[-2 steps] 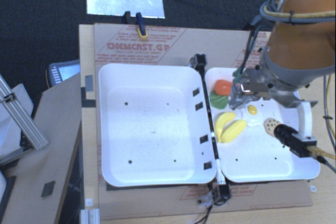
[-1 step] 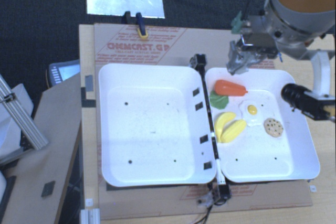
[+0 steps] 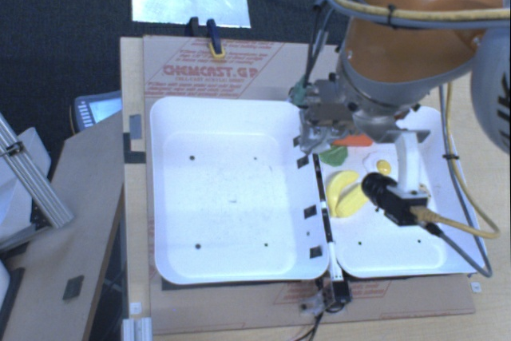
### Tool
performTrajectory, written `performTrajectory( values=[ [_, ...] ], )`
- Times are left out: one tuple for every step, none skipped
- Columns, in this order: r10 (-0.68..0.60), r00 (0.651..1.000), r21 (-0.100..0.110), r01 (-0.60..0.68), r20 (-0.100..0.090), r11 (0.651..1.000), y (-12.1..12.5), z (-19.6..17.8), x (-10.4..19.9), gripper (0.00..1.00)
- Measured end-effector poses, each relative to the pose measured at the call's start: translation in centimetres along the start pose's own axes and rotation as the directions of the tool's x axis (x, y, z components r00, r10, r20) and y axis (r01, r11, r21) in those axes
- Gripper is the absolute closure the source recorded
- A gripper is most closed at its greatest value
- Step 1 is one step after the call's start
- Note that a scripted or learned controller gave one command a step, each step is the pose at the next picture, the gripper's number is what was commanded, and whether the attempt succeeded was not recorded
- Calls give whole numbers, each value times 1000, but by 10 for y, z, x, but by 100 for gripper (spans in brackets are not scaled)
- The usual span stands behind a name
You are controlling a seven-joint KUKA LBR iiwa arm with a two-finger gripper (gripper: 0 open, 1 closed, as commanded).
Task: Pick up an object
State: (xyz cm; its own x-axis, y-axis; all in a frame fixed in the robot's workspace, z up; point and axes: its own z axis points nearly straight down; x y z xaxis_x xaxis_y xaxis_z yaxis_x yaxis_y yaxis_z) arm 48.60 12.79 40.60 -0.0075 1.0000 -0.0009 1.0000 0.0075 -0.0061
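1. Bench [image 3: 132, 172]: pale tan top, dark tape marks near its left edge.
2. Lying flat on it: a brown board [image 3: 211, 72] printed in red letters.
3. Resting on the board, side by side: left bin [image 3: 231, 200] and right bin [image 3: 399, 255], rims touching mid-bench.

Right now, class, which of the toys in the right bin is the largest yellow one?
The yellow banana, lying by the bin's left wall. The other yellow piece is a far smaller blob, and the carrot is orange.
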Motion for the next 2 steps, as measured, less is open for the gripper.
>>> performTrajectory(
  values=[
    [-3,1000,-9,3,-4,1000,1,-12,67,100],
    [0,1000,-10,0,-3,1000,1,-23,64,100]
  ],
)
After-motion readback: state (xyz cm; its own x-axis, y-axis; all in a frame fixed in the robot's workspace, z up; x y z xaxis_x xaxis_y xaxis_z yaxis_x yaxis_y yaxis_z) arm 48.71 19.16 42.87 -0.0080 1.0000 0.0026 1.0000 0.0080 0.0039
